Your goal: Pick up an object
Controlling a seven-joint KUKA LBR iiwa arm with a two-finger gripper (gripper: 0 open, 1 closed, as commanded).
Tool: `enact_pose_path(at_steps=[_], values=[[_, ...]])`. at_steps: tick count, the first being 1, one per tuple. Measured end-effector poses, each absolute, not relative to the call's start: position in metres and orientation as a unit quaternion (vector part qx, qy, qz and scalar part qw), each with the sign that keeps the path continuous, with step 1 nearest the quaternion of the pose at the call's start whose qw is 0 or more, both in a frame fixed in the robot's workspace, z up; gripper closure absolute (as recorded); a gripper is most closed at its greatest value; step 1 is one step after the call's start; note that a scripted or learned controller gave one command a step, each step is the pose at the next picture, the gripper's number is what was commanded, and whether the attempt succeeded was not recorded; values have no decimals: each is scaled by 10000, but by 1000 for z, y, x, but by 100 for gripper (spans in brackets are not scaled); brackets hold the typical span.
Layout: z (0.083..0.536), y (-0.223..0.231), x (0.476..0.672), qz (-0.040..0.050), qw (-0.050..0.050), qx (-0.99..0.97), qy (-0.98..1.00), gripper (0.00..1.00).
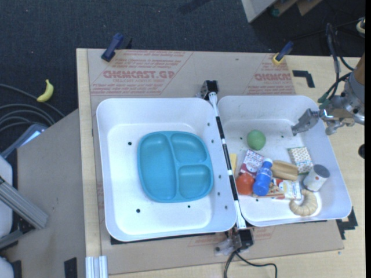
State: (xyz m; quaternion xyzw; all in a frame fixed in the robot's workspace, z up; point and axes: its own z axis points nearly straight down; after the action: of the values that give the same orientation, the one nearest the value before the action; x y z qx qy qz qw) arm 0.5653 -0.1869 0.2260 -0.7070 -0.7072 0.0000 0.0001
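inside left bin [110,132], blue divided plate [174,166], right bin [336,181], clustered small items

At the right edge of the frame the arm's wrist [355,104] is pale grey metal, a black cable [333,45] looping above it and a grey two-finger gripper [317,122] at its end.
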Motion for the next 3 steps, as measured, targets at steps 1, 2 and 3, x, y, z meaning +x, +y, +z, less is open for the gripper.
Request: enact_pose_path(at_steps=[1, 2, 3], values=[[84, -189, 591, 0, 3, -7070, -7073, 0], [85, -139, 624, -5, -5, -7068, -7074, 0], [85, -107, 604, 5, 14, -7068, -7074, 0]])
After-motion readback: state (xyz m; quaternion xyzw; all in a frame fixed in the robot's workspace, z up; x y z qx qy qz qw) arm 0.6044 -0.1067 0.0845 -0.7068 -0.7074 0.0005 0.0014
